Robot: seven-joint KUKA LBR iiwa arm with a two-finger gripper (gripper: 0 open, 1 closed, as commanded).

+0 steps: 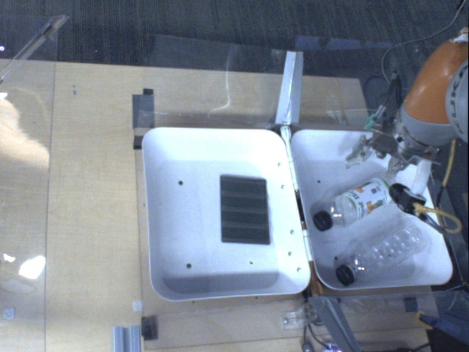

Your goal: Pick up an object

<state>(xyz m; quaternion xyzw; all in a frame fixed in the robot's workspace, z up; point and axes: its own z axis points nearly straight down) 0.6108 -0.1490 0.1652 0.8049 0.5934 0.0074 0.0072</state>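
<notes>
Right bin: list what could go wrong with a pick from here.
1. The labelled bottle and the clear bottle both lie on their sides in the right bin, so either could roll away when touched.
2. The clear bottle is see-through and faint against the white floor, so a grasp may be misplaced.
3. The clear bottle lies close to the bin's near wall, leaving the gripper little room.

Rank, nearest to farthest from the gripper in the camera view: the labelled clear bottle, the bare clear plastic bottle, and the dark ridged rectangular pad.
1. Labelled clear bottle, black-capped, lying in the right bin just below the gripper.
2. Bare clear plastic bottle, lying along that bin's near edge.
3. Dark ridged rectangular pad, mid left bin.
</notes>
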